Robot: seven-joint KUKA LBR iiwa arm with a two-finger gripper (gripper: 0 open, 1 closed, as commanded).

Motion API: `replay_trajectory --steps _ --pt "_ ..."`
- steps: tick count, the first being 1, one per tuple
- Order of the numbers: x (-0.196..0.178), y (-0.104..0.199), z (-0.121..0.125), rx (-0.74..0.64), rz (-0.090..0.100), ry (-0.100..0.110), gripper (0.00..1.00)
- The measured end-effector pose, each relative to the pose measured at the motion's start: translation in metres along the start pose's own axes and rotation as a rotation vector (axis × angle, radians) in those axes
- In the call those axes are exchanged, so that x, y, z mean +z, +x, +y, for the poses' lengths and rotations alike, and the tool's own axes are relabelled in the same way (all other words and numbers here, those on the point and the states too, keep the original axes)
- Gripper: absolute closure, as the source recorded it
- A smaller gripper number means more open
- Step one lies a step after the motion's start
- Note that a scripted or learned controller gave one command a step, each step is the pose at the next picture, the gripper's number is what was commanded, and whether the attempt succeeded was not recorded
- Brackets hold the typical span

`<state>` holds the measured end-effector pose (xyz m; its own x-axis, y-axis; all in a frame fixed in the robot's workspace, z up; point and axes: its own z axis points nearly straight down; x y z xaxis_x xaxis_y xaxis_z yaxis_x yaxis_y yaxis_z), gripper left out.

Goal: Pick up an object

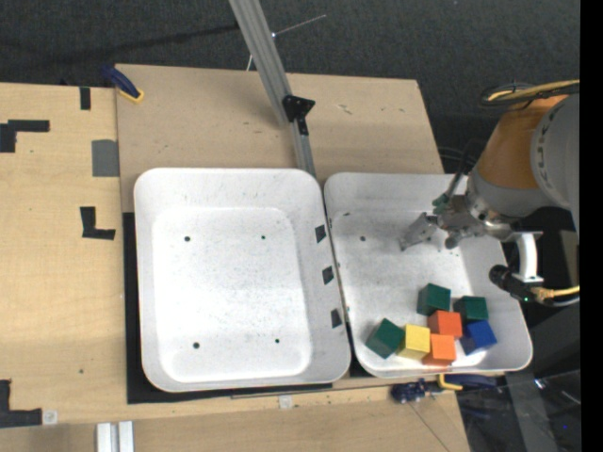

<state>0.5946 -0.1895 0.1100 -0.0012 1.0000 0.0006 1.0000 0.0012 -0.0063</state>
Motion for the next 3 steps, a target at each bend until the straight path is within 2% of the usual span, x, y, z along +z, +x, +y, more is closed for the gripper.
replay_trajectory --steps 1,3 --pt "-0.013 0.0 0.001 -0.001 -0.001 -0.004 1.0" --pt "-0.117 0.003 0.013 -0.001 -0.002 -0.011 1.0"
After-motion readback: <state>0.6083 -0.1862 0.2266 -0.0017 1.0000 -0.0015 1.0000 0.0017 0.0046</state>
